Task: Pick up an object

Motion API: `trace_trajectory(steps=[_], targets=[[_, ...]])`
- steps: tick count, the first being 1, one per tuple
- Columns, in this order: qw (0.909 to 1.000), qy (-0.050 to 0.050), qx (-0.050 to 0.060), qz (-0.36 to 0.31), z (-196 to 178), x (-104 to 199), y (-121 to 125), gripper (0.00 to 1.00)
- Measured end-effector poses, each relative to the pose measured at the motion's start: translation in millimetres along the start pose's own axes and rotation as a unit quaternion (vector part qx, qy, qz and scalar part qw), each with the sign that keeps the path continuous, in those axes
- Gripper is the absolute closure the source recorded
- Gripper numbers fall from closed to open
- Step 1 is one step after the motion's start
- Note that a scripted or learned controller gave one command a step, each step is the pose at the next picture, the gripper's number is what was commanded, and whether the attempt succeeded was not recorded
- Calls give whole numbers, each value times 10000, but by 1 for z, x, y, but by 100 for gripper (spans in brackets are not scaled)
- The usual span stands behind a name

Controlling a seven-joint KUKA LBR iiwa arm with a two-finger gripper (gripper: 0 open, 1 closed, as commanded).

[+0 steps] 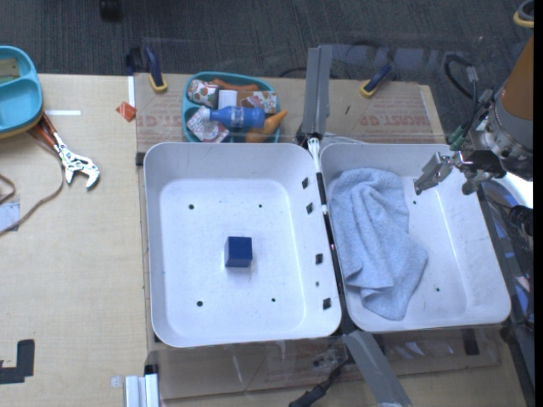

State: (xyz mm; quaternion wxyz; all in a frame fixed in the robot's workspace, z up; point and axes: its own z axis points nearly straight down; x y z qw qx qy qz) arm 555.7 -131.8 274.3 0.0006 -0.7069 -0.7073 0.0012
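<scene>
Above the right bin (475,253), the gripper (448,172) hovers open and empty beside a grey towel (377,236). It looks to be approaching. Next it must descend onto the cloth.

This is a robotics lab or test workshop, not a home. A plain wooden tabletop (68,295) carries two shallow white bins (161,227) set side by side and held by a metal bracket (316,91) between them. Orange-handled clamps (153,68) grip the far edge of a cardboard sheet under the bins. An adjustable wrench (72,164) lies loose at the left, near a blue tray (17,91). A small teal tub (231,108) of mixed test items sits just beyond the bins. The floor (254,15) is dark grey carpet, and cables (458,75) trail at the far right.
</scene>
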Motion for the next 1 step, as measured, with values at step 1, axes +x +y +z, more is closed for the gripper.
trace_trajectory(steps=[1], targets=[[9999, 3, -1, 131, 10, -7, -28, 0]])
